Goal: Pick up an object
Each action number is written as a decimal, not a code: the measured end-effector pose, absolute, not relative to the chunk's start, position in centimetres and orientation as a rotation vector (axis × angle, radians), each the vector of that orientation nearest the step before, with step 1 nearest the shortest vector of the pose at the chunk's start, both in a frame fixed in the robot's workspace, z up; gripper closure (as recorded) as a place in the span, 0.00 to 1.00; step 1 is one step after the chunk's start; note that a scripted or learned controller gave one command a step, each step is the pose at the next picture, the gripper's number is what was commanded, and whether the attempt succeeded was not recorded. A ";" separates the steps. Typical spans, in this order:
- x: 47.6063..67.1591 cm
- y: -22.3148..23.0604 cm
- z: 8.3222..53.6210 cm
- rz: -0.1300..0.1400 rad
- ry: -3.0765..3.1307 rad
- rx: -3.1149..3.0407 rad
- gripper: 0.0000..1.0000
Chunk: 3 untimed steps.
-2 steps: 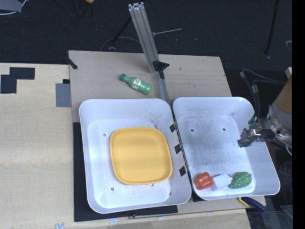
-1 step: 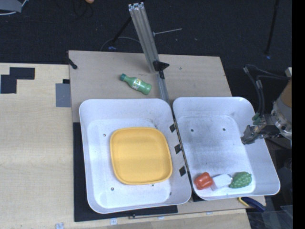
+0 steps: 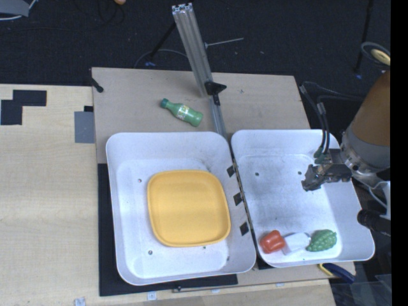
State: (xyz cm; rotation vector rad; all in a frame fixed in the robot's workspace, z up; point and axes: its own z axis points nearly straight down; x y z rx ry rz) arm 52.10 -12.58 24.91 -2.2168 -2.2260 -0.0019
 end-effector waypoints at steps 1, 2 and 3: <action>52.3 -8.2 23.8 0.000 -2.224 -2.217 1.00; 51.5 -3.4 23.9 0.000 -2.224 -2.218 1.00; 51.2 2.2 22.9 0.001 -2.225 -2.216 1.00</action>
